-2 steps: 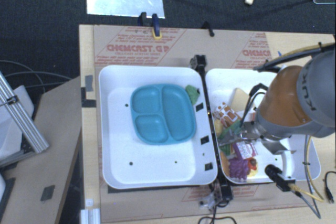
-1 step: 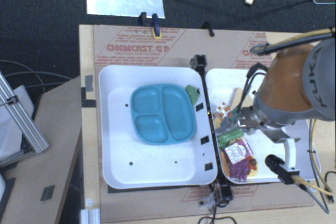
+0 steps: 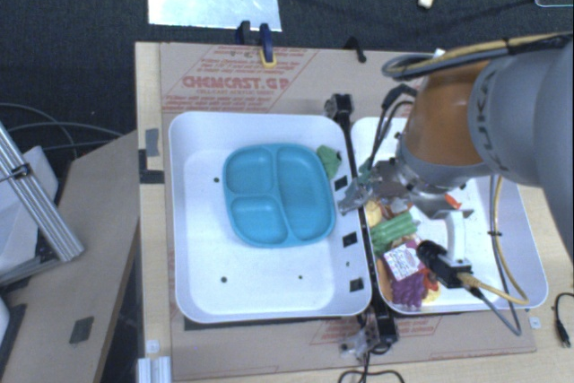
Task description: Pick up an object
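Note:
My gripper [image 3: 360, 195] hangs low over the left edge of the right bin [image 3: 529, 278], close to the divider between the two bins. Just beneath and to its right lies a pile of toy food: a green vegetable [image 3: 392, 230], a yellow piece [image 3: 372, 213], a white and red packet [image 3: 401, 262] and a bunch of purple grapes [image 3: 410, 288]. The arm's orange band [image 3: 444, 126] and grey body cover most of the right bin's upper part. I see nothing held in the gripper.
The left bin [image 3: 202, 282] holds a blue divided plate [image 3: 275, 194] with a small green item [image 3: 328, 161] at its upper right corner. A black fitting with cables [image 3: 441, 263] trails from the arm over the right bin's front.

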`<state>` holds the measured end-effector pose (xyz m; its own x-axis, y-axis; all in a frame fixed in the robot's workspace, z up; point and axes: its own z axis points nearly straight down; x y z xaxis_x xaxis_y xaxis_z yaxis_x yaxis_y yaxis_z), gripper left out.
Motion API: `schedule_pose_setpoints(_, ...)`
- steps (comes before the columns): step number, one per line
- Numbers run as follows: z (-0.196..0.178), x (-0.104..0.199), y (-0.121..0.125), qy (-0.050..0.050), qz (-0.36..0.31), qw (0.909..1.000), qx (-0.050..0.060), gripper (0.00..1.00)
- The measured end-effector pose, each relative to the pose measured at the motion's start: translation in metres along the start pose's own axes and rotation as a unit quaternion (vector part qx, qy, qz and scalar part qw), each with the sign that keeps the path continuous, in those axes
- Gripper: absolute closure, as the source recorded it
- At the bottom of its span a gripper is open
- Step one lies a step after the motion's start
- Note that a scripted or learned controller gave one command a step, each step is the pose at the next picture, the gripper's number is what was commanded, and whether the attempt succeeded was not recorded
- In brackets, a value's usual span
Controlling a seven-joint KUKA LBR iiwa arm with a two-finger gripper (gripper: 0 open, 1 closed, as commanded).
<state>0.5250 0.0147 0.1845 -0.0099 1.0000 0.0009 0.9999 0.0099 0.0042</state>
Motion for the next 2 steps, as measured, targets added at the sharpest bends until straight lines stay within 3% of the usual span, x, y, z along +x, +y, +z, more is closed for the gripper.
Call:
schedule_pose_setpoints(1,0.000,0.052,0.066,0.000,0.000,1.0000,-0.002,0.00)
schedule_pose_setpoints(2,-0.011,0.049,0.064,0.000,0.000,1.0000,0.000,1.00)
